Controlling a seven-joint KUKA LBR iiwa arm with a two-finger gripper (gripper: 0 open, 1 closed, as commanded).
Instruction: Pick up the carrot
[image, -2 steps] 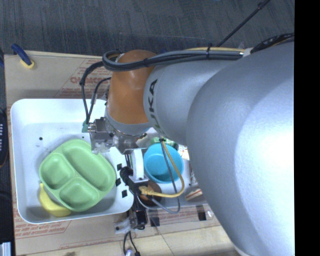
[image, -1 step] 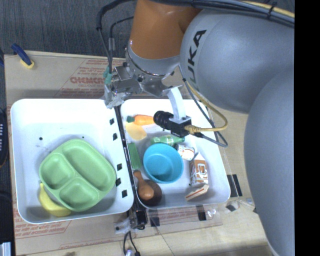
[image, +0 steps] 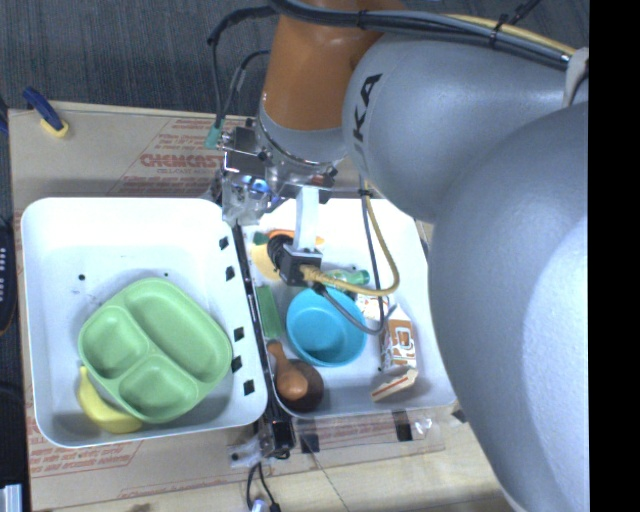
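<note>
The carrot (image: 279, 237) is a small orange piece with a green end, lying at the back left of the right bin (image: 420, 400), partly hidden behind the robot's bracket. My gripper (image: 244, 196) hangs over the back end of the wall between the two bins, just up and left of the carrot. Nothing is visibly held in it.
In the right bin are a blue bowl (image: 325, 328), a brown rounded item (image: 296, 382), a small carton (image: 398, 356), a thin green stick (image: 270, 314), a yellow piece (image: 263, 262) and a green item (image: 347, 275). The left bin (image: 60, 240) holds a green divided plate (image: 155, 347) resting on a yellow object (image: 100, 408).
</note>
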